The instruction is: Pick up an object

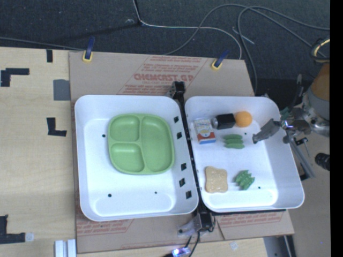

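Observation:
The right bin (284, 196) holds several small items. A small red, white and blue carton (203, 130) stands by its left wall. Beside it lie a black cylinder (224, 121) and an orange ball (243, 118). A green pod-like piece (233, 141) lies just below them. A slice of toast (216, 179) and a green leafy piece (245, 180) rest near the front. My gripper (272, 129) hangs over the bin's right side, to the right of the ball and the green pod, apart from them. Nothing shows in its grasp.
The left bin (86, 159) holds a green divided plate (141, 143). The grey arm with its orange band (320, 87) comes in over the right bin's right rim. Cables run across the dark floor behind the bench.

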`<action>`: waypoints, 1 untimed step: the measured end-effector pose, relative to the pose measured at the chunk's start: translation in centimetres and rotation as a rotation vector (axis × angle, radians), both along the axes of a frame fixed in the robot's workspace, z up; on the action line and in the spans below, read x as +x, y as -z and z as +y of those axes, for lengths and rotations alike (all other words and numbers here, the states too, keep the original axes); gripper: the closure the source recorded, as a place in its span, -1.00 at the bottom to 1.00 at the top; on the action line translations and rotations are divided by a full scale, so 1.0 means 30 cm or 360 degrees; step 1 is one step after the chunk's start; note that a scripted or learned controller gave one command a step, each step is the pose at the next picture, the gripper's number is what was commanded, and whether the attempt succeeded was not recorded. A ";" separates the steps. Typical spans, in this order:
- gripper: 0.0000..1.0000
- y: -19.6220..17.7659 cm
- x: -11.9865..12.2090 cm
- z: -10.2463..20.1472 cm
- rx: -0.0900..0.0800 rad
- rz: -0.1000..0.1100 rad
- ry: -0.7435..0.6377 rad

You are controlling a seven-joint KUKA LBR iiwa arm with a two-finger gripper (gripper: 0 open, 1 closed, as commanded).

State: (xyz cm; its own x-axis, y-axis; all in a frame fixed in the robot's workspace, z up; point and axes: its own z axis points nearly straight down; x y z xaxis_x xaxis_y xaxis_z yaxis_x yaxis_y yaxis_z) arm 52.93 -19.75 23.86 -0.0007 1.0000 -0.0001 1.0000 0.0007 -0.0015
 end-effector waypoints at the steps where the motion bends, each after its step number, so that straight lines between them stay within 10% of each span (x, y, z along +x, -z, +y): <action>1: -1.00 0.146 0.006 -0.004 0.0000 0.0006 0.0000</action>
